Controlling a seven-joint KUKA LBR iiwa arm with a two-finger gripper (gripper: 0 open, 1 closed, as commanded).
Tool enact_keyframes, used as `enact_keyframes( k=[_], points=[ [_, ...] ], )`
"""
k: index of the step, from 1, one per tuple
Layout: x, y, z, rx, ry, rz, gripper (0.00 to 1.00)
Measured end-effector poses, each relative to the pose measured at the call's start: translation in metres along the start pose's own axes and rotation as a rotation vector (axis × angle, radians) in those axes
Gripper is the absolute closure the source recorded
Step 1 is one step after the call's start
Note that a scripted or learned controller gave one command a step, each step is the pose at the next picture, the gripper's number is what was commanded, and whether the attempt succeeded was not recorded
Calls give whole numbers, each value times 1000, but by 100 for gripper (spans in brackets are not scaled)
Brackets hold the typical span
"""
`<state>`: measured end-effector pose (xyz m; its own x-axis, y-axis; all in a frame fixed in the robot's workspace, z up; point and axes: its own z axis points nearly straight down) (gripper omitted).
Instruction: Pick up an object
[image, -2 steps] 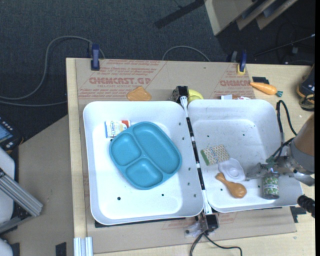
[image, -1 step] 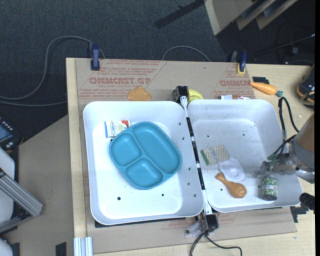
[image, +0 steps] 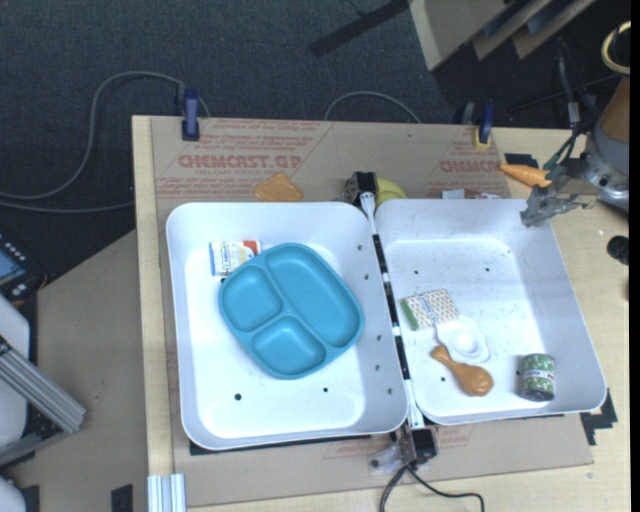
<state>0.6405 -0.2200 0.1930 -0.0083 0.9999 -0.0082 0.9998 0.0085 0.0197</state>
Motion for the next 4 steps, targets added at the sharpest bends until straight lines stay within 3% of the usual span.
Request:
enact_keyframes(
  k=[1,2,3,4],
  points=[
    [-1,-8,6,18,6,7,0],
    [28,-89,-4,25,11,11,0],
    [118,-145,96,32,16,4,0],
    [121,-162,104,18,6,10,0]
  ],
)
